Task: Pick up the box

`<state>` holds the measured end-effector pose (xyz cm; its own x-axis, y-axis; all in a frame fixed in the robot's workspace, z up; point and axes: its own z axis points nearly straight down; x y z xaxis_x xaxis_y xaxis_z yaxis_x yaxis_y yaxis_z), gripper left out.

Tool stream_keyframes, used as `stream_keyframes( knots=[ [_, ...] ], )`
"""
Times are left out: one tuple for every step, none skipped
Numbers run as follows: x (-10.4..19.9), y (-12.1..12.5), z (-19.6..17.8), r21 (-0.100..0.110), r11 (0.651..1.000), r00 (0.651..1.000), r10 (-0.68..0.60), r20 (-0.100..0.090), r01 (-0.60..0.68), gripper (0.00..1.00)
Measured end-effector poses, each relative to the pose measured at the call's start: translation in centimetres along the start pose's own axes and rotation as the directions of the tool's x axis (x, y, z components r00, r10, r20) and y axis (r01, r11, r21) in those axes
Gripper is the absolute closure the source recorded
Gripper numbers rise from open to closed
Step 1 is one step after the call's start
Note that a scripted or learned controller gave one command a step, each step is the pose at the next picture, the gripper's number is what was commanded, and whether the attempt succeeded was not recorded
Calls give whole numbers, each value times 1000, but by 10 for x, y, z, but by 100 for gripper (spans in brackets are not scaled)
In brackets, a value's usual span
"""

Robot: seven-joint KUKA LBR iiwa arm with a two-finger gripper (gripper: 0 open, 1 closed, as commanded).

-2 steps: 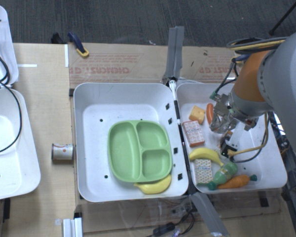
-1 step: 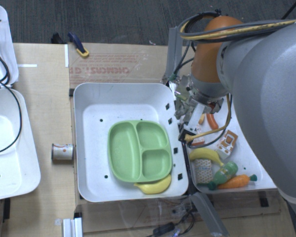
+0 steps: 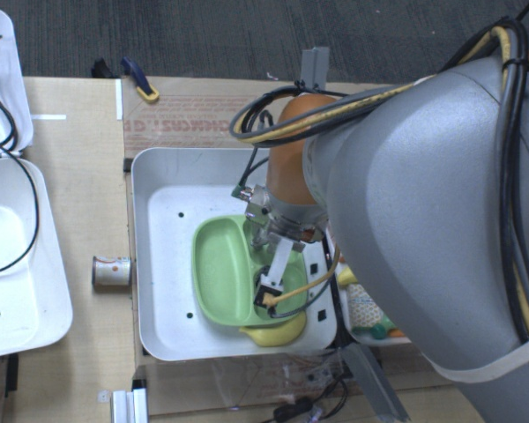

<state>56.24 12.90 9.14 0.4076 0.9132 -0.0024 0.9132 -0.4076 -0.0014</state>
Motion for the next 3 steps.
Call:
stream_keyframes(
  knots=[
    [-58,36,-118,0,988,988,152,1,-152,100],
    [-95,96,-280,0,995,995,-102,1,102,100],
    [-100,100,-289,1,985,985,174,3,-174,100]
  ],
)
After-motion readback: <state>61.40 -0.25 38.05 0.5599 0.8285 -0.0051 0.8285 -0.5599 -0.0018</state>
